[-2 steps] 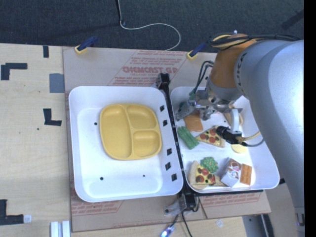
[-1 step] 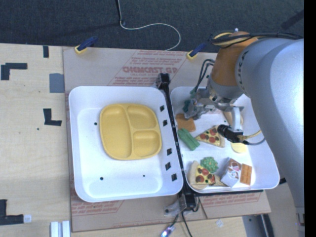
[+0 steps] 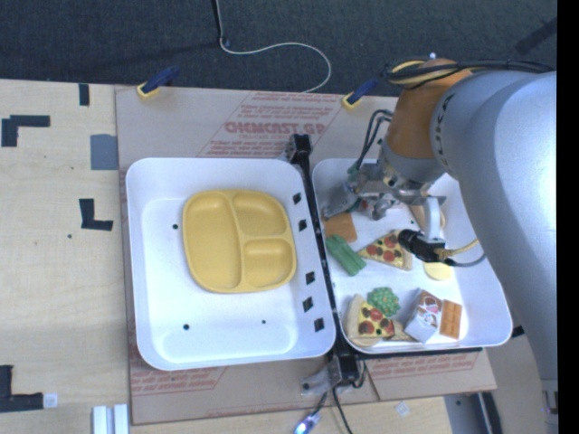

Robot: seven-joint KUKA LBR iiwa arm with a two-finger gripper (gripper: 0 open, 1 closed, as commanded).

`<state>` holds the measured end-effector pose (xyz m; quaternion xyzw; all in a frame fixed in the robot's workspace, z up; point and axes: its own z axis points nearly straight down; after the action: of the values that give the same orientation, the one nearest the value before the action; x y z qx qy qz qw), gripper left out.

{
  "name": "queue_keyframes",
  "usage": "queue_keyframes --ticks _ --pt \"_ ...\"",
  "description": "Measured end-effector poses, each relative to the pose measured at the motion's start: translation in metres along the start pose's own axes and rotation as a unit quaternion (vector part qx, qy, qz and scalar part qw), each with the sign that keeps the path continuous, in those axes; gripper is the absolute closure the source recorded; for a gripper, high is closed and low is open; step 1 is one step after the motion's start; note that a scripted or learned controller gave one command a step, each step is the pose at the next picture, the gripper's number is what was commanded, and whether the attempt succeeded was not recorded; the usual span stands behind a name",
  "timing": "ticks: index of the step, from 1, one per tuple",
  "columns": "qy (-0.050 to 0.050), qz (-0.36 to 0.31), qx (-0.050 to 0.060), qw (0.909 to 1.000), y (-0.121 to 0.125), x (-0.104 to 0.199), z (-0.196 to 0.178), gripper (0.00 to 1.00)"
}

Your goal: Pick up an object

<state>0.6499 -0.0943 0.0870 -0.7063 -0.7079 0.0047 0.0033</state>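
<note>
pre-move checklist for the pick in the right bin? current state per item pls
1. Gripper is over the right bin, near its upper left corner: ok.
2. Something between the fingers: cannot tell, the wrist blocks the view.
3. Reachable targets close by: ok. An orange-brown piece, a green piece and a pizza slice lie just below the gripper.
4. Items spaced for a clean pick: not ok. The orange-brown and green pieces touch, and the broccoli rests on the second pizza slice.
5. Room from the bin divider: not ok, the gripper is close beside it.
6. Left bin holding the yellow tray: ok, away from the arm.
</note>
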Motion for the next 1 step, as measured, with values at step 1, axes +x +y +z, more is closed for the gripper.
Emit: queue_keyframes --ticks 1 --pt "0.002 0.000 -0.001 1.0000 0.0181 -0.0090 0.0063 0.00"
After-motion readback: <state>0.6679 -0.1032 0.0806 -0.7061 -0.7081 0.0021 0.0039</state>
